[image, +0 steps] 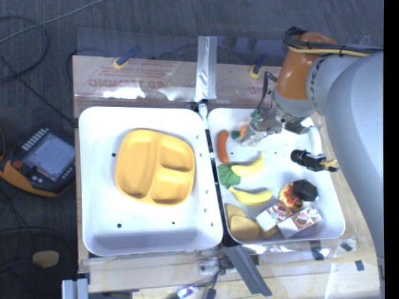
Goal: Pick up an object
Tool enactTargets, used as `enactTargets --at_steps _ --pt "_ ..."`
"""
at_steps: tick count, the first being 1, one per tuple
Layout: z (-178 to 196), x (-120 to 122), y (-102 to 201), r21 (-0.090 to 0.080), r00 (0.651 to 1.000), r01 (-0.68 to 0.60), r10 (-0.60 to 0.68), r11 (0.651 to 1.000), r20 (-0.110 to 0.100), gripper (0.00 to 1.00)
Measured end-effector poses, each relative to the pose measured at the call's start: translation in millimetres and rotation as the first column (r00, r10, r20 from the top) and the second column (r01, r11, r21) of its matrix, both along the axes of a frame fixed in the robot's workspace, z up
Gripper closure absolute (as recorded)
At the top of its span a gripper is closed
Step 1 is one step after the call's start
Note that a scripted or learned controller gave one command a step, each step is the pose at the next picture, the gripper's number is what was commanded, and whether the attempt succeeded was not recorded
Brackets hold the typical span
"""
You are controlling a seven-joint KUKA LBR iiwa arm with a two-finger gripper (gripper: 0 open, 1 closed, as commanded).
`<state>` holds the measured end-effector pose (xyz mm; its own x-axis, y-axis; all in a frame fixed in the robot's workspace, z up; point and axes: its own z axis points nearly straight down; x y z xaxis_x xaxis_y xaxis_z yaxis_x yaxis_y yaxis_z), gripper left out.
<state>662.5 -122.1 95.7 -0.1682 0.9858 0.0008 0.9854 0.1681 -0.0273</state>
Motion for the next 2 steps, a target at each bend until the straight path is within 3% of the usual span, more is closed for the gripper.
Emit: enactTargets --at_steps 1,2 --pt "-1.1 -1.0 -0.3 0.000 1.000 0.000 0.000 1.000 -0.004 0.00" --pt "6.8 -1.8 -0.7 -0.003 1.000 0.000 0.000 1.000 -0.006 1.00"
